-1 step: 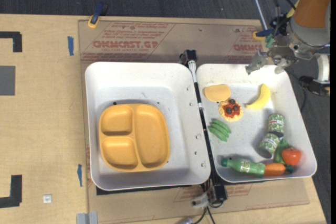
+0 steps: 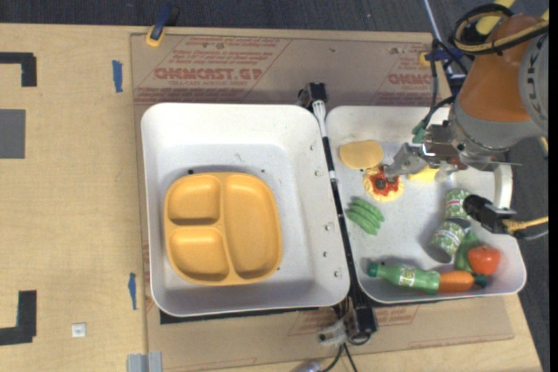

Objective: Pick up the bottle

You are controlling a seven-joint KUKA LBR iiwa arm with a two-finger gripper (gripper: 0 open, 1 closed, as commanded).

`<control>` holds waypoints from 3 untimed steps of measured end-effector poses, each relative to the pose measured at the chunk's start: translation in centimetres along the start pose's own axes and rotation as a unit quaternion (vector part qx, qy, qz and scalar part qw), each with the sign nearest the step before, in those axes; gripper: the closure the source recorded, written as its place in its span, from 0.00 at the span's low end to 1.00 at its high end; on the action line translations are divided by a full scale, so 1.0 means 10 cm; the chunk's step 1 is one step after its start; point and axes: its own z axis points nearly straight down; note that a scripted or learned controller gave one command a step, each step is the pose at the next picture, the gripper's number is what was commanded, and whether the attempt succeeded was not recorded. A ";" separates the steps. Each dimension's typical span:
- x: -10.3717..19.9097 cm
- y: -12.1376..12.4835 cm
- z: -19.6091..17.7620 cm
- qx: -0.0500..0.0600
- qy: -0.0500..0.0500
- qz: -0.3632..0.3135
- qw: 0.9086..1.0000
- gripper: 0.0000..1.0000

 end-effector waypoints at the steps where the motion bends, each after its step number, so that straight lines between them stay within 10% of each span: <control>1: 0.00 0.01 -0.10 -0.001 0.000 0.001 1.000 1.00; 2: 0.03 -0.98 0.63 -0.002 0.000 -0.099 0.995 1.00; 3: 0.13 -0.97 0.63 -0.005 -0.003 -0.205 0.979 1.00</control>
